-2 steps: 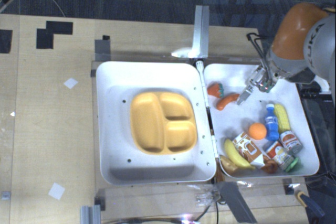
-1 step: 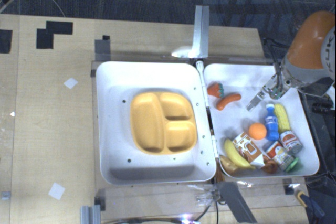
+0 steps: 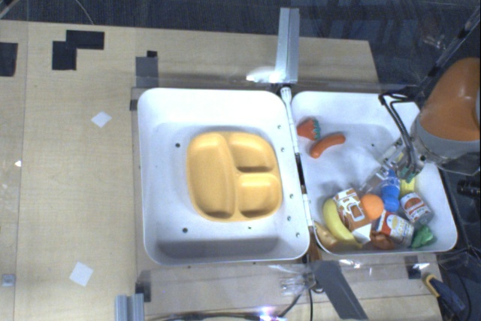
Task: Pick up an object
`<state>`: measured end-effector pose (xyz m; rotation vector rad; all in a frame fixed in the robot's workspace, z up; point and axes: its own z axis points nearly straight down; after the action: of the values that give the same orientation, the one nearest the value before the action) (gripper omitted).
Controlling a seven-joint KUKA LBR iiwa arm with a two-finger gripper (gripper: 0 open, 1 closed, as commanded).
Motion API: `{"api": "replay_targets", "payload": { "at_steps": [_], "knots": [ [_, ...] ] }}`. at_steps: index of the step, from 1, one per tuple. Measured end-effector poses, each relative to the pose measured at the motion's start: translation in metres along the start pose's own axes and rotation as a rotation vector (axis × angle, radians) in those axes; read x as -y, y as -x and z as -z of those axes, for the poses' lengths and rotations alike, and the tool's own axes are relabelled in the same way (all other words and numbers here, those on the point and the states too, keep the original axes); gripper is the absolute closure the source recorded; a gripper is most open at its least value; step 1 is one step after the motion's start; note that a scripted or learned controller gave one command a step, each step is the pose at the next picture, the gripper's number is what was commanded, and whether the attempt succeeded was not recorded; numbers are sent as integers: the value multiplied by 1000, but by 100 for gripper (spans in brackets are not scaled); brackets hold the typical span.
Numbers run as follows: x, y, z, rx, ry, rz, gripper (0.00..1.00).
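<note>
The gripper [image 3: 392, 171] hangs low over the right bin [image 3: 353, 113], right above the toy pile heaped in its near right corner; the blue bottle [image 3: 390, 195] lies just nearer than the tips, upright-ish. Its grip I cannot tell.

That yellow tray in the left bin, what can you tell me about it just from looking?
The yellow tray is a rounded-corner dish that looks like smooth moulded plastic, mustard yellow all over. It is split into three hollows: one long one down its left side and two smaller ones stacked on its right. It lies flat, hollows facing up, near the middle of the left white bin, resting on the bin's floor. Nothing lies in it and nothing else touches it; the toys and the arm are over in the other bin.
</note>
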<state>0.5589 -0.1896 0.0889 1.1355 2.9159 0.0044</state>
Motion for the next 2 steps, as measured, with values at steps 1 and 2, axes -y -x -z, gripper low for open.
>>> {"api": "replay_targets", "payload": {
  "at_steps": [1,2],
  "knots": [
    [28,-59,2,6,2,302,0],
    [-1,-30,1,1,-1,559,0]
  ]
}}
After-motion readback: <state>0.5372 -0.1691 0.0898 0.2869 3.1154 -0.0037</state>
